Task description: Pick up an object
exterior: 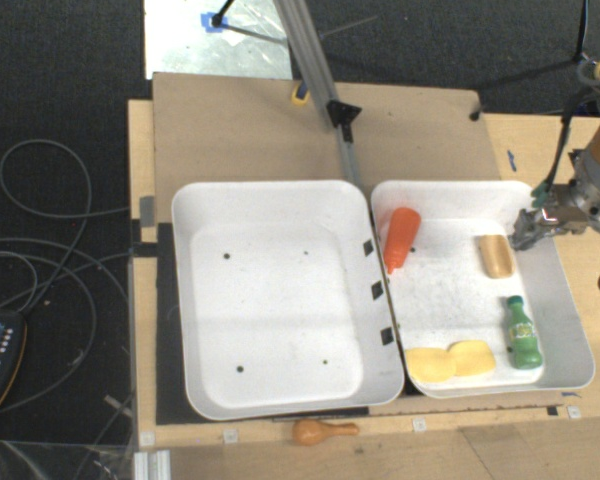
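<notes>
The right bin [450, 288] holds an orange carrot [401, 236] against its left wall and a tan block [495, 256] near its right side. A green bottle [521, 332] lies at the front right. Two yellow pieces [450, 361] sit side by side along the front wall. My gripper [528, 228] hangs over the bin's right rim at the back, just right of and behind the tan block. Nothing shows in its grasp.
The left bin [270, 298] adjoins the right one, with black clips along the shared wall. A small orange-brown object [325, 430] lies on the bench in front of the bins. A grey pole [310, 48] slants in from the back.
</notes>
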Robot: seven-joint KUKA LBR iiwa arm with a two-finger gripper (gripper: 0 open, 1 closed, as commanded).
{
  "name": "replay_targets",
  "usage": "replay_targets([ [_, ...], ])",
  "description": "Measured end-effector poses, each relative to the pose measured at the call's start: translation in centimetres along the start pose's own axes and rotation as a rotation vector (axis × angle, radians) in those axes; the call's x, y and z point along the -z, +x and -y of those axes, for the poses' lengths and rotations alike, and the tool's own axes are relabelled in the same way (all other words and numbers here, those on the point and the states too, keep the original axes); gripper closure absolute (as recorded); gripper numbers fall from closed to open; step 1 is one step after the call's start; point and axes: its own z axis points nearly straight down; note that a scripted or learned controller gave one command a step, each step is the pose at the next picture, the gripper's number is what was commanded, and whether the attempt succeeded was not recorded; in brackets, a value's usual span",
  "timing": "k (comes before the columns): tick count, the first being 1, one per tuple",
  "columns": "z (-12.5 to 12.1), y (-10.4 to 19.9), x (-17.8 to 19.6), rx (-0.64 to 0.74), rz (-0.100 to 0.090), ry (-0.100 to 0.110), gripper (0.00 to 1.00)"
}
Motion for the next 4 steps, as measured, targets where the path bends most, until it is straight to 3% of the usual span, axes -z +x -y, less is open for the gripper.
replay_targets([
  [1,-3.0,5.0,-0.2,0.004,-0.003,0.001,1.00],
  [4,-8.9,20.6,-1.8,0.003,-0.003,0.002,1.00],
])
